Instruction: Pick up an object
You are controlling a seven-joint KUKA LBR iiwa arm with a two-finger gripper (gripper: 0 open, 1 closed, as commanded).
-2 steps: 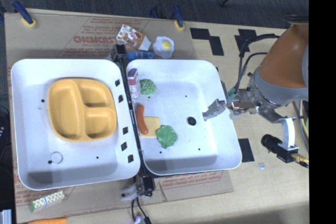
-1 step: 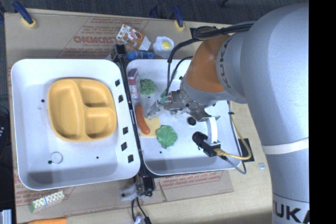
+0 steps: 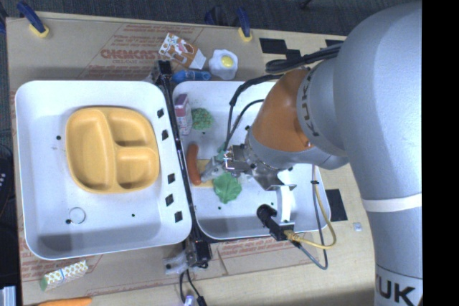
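Arm [image 3: 358,104] bent low, tool [image 3: 224,163] down

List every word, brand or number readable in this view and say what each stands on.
"KUKA", dark letters, partly cut off at the frame's bottom, on the arm's grey base.
"KUKA", running vertically and partly hidden, on the grey wrist housing.
Red print on the cardboard sheet under the bins: too blurred to read.
Print on the small carton: too small to read.

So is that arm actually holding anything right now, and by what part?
It cannot be told. The gripper sits low in the right bin, just above a green lettuce-like toy, but the wrist hides any hold.
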